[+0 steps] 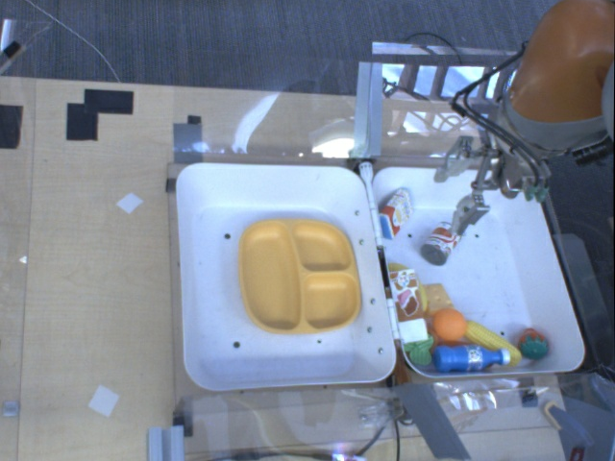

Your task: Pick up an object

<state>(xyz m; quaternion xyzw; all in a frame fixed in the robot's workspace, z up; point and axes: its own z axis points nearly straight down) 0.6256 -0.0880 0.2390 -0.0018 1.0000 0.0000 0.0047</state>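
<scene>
Gripper [459,227] seen in right bin [538,257] centre | clenched on small can [440,245] | yellow divided plate [299,275] in left bin [211,257] centre

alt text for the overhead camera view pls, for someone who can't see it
The claw hangs low in the right bin, right at a small can, with toy food piled along the bin's near and left sides. The left bin holds a yellow divided tray.
</scene>
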